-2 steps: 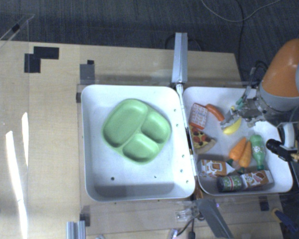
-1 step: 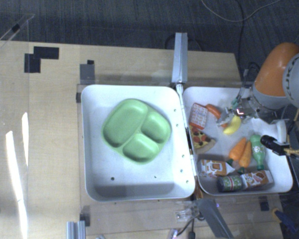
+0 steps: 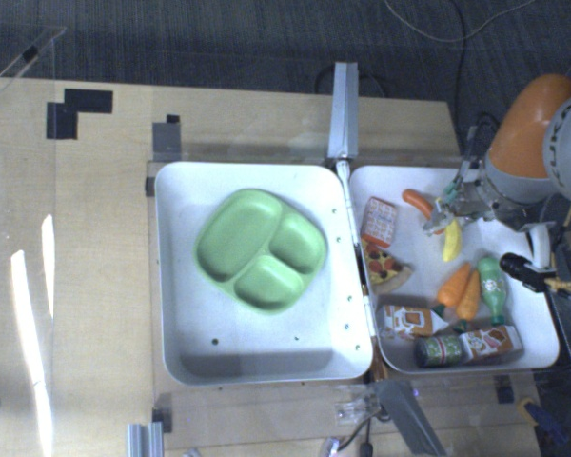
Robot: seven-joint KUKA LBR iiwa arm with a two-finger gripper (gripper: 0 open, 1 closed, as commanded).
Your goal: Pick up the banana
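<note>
Hovering over the right bin [image 3: 550, 350], the gripper [image 3: 446, 219] sits right at the top end of the banana [image 3: 451, 242], which lies near the bin's middle; whether it is released or clenched cannot be told from this slant. A slip looks likely, since the contact seems to fall on the banana's tip rather than its middle. The hot dog [image 3: 418, 201] lies just beside and the carrot [image 3: 460, 290] close below, so a sideways nudge could disturb either. Open floor lies right of the banana, while the left bin [image 3: 171, 255] holds a green divided plate [image 3: 261, 248].
</note>
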